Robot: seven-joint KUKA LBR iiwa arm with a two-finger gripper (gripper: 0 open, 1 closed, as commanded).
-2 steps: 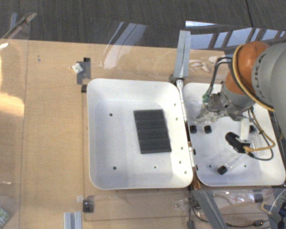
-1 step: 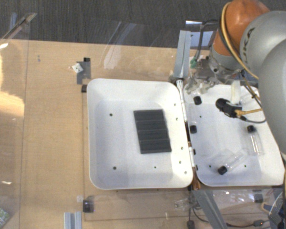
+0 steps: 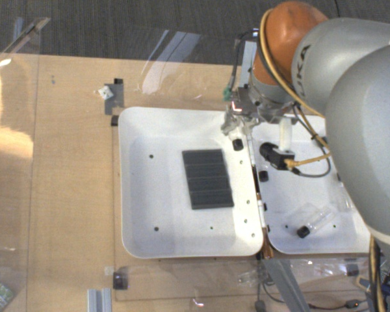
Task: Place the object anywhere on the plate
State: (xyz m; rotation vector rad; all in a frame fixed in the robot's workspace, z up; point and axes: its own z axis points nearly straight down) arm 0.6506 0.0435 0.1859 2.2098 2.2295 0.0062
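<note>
Grey and orange pretty much take over the right side: the KUKA arm (image 3: 351,77) comes in from that edge, its orange band up top, and it bends down toward the seam where the two white bins meet. The gripper (image 3: 237,123) sits right over the top corner of the left bin (image 3: 133,194), near the dividing rims. Can't tell how the jaws stand, since the wrist and cabling cover them from this angle.

Left bin has one thing in it: a dark grey ribbed rectangular plate (image 3: 208,179), lying flat a bit right of centre, slightly tilted. Nothing is on it.

Right bin (image 3: 279,239) holds one clear plastic object with a black cap (image 3: 312,221), lying on its side near the lower edge, well apart from the plate and from the gripper.

So the count: two bins, one plate, one clear capped object.
</note>
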